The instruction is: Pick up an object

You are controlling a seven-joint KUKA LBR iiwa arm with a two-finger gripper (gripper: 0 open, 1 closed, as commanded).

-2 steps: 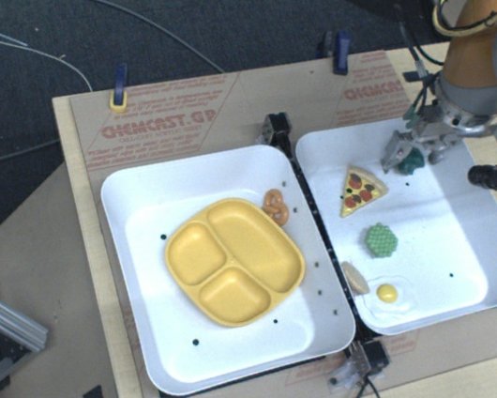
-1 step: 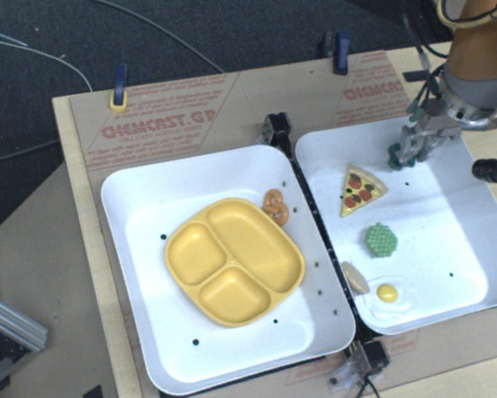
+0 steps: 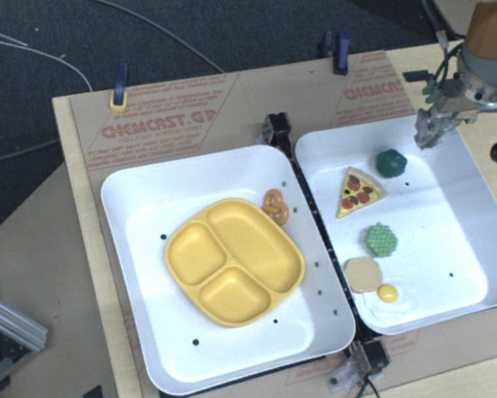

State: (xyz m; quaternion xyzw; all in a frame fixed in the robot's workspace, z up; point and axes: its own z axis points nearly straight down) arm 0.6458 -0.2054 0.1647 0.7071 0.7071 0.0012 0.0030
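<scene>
The pincer (image 3: pixel 428 128) was seen above the right bin's (image 3: pixel 482 228) far edge — its finger state could not be told — just beside the dark green object (image 3: pixel 391 162), which lay in that bin.

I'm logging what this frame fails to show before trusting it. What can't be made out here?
- gripper: too small and blurred in the camera view to tell how it is set.
- arm: cut off by the right edge beyond the orange band.
- pretzel-like piece: partly tucked against the yellow tray; its shape is unclear.
- dark green object: too small to identify.
</scene>
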